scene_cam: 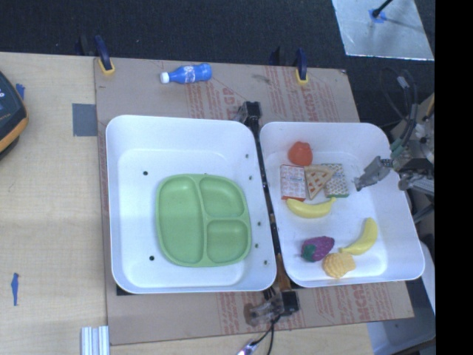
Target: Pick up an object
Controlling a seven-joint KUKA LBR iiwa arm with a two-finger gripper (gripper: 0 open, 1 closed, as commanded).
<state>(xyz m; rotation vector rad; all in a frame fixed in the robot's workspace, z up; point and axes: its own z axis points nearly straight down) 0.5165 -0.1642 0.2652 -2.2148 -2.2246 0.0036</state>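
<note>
Reaching in from three o'clock, the gripper [367,177] – whether parted or closed, I can't tell – nears the sandwich [319,181] in the right bin [399,220]; tight neighbours – cracker packet [293,183], banana [310,208] – could spoil the grab.

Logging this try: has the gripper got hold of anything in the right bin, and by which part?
Nothing is held. The gripper hangs over bare floor of the right bin, just right of the toy sandwich, with no object between its fingers.

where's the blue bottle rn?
The blue bottle lies on its side on the cardboard sheet, outside both bins, just beyond the far edge of the left bin.
</note>
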